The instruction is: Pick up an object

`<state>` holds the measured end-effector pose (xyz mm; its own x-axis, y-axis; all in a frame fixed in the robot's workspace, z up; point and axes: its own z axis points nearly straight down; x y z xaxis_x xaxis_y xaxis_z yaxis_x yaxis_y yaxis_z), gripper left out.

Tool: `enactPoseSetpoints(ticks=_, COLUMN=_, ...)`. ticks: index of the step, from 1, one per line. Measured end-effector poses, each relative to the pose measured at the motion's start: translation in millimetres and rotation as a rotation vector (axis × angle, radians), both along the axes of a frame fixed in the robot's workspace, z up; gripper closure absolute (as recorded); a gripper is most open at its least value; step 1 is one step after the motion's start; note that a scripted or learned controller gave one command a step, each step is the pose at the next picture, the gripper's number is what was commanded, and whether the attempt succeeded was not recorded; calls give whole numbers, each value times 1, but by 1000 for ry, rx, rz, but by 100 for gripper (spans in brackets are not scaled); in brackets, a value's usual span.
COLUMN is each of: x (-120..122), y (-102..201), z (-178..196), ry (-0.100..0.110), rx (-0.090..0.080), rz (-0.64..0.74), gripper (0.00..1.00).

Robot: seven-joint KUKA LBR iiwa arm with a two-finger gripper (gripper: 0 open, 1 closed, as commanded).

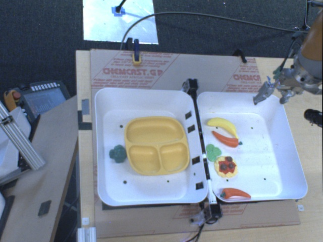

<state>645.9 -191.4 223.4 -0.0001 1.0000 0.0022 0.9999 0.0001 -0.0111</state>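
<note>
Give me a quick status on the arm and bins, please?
Claw open, above right bin's far edge, holding nothing. Banana, carrots, pizza untouched near divider. Path clear.

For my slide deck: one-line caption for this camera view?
Open gripper above the right bin's far edge; banana and carrots inside, yellow tray at left.
</note>
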Motion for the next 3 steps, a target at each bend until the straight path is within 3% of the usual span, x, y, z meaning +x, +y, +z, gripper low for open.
enactPoseSetpoints(ticks=1, x=3, y=1, z=9, ry=-13, rx=-3, rz=3, gripper=0)
enactPoseSetpoints(ticks=3, x=-9, y=10, z=-91, ry=-10, rx=-2, rz=3, gripper=0)
